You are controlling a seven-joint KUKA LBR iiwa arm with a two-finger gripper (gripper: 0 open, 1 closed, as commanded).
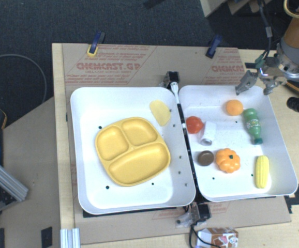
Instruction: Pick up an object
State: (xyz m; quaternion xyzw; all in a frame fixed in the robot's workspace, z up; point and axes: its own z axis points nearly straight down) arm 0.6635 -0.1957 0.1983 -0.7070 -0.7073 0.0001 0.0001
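The pincer (pixel 255 82) hangs over the far edge of the right bin (pixel 286 159); its two fingers are spread wide and hold nothing; the orange ball (pixel 234 107) lies just below it; the green bottle (pixel 252 124) lies beside the ball.

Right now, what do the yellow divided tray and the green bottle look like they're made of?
The yellow divided tray looks like moulded plastic, semi-matte: uniform colour, rounded compartment ridges, soft highlights. The green bottle also seems plastic, probably a toy, slightly glossy with a pale label and a bluish cap; the view is too coarse to be sure.
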